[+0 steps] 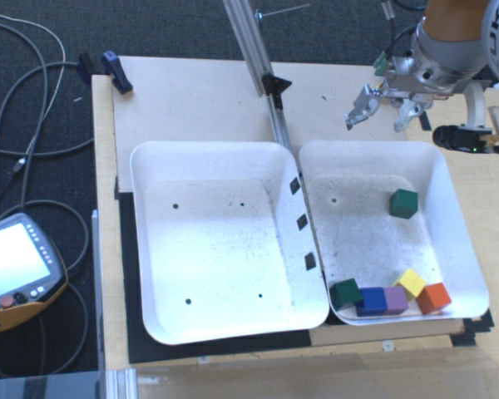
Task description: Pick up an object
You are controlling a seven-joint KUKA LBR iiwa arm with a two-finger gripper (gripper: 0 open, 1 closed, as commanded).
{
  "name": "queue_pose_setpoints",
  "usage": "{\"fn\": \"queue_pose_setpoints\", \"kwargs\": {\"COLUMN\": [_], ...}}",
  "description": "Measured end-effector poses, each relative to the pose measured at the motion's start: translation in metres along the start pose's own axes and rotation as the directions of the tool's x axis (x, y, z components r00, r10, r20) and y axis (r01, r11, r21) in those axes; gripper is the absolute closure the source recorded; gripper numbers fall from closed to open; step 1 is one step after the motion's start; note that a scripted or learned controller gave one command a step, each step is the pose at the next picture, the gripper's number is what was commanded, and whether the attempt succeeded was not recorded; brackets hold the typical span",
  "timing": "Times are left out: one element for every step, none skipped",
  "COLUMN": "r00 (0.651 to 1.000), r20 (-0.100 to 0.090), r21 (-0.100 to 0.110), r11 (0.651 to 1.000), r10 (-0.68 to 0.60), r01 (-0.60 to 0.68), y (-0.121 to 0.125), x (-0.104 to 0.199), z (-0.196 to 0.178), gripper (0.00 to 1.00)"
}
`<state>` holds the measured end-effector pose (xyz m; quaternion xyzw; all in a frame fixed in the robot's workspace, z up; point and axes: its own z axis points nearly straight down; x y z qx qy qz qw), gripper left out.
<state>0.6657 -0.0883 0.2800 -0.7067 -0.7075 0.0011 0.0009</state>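
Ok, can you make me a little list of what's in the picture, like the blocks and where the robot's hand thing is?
gripper: open two-finger gripper, above the bench behind the right bin, holding nothing
right bin: shallow white plastic bin with six blocks
lone block: dark green cube, apart near the far right side
front row: second green cube, blue cube, purple cube, yellow cube, orange cube, bunched along the near wall
left bin: shallow white plastic bin

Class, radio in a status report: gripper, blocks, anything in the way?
Gripper open, holding nothing, above the right bin's far rim. Green block alone mid-bin; five more blocks clustered at the near wall. Nothing in the way.
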Motion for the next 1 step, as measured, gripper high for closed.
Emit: {"fn": "queue_pose_setpoints", "kwargs": {"r00": [1.0], "r20": [0.003], "r21": [-0.003], "r11": [1.0], "r10": [0.007], "r01": [-0.007], "y": [0.0124], "x": [-0.0647], "z": [0.0255], "gripper": [0.0]}}
